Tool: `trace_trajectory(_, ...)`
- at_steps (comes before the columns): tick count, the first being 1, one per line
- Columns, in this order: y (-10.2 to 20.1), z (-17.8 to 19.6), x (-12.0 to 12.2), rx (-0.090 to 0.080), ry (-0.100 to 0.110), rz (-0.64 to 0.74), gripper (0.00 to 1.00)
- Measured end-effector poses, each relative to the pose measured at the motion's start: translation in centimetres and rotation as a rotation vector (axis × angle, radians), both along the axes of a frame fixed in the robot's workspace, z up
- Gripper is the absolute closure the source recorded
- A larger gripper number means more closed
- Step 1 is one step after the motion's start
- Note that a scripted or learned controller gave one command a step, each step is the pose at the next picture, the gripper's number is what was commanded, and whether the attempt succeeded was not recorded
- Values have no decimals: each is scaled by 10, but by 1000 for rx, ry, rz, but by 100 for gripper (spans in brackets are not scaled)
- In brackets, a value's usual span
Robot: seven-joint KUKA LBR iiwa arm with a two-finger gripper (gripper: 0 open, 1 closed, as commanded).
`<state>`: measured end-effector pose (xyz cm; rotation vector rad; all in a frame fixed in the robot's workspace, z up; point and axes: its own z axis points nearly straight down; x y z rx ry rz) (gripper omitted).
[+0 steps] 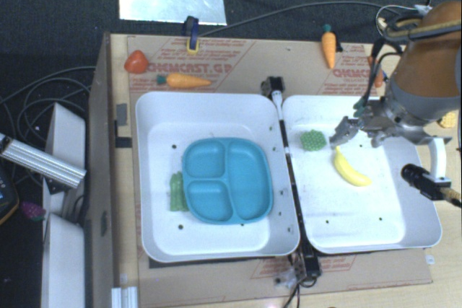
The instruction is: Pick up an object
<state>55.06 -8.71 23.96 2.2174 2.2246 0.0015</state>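
A yellow banana (351,169) lies in the right bin (375,234), near its middle. A small green broccoli piece (313,140) sits to its upper left, close to the divider between the bins. My gripper (359,136) hovers over the back part of the right bin, just above the banana and to the right of the broccoli. Its fingers (341,132) are spread open with nothing between them.
The left bin (162,155) holds a blue divided plate (227,179) with a green block (176,192) against its left side. On the cardboard behind the bins lie an orange carrot (188,81), a red-orange fruit (136,62) and another carrot (329,48).
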Motion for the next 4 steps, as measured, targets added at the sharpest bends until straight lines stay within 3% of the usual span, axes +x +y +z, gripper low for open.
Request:
trace_trajectory(1,-46,-126,25,0,4,-3,0)
trace_trajectory(2,-51,-156,13,0,1,-2,0)
trace_trajectory(3,-51,-145,14,-1,-2,-1,100)
trace_trajectory(4,26,-45,8,0,-2,1,100)
